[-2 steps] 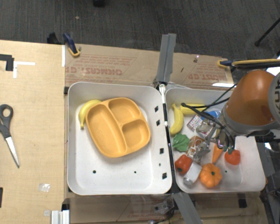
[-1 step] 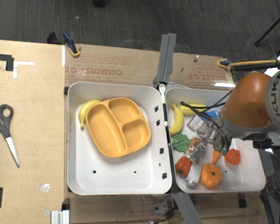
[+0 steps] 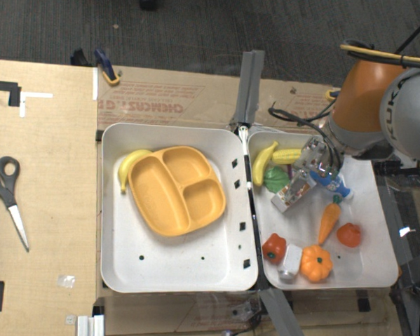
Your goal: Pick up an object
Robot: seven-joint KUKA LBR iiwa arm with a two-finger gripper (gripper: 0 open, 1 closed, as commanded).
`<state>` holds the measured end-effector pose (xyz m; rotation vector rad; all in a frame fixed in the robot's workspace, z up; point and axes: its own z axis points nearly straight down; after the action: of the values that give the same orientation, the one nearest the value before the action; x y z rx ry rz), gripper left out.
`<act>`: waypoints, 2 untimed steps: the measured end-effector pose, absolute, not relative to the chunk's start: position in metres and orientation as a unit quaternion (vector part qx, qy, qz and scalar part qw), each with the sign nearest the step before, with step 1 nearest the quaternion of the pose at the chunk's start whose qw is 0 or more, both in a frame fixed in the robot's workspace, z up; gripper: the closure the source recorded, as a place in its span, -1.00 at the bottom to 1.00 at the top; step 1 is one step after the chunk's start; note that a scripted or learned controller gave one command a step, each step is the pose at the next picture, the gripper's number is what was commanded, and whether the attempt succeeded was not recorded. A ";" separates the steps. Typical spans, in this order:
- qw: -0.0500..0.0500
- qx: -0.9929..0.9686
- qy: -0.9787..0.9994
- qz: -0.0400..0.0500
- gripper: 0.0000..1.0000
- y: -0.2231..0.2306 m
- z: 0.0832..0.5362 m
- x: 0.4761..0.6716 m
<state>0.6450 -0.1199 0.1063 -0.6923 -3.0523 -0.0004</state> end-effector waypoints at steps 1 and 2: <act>-0.001 -0.205 -0.979 0.000 -1.00 -0.141 0.093 0.565; -0.012 -0.225 -0.974 0.001 -1.00 -0.115 0.097 0.513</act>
<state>0.5131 -0.1148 0.0972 -0.7115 -3.0850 0.0024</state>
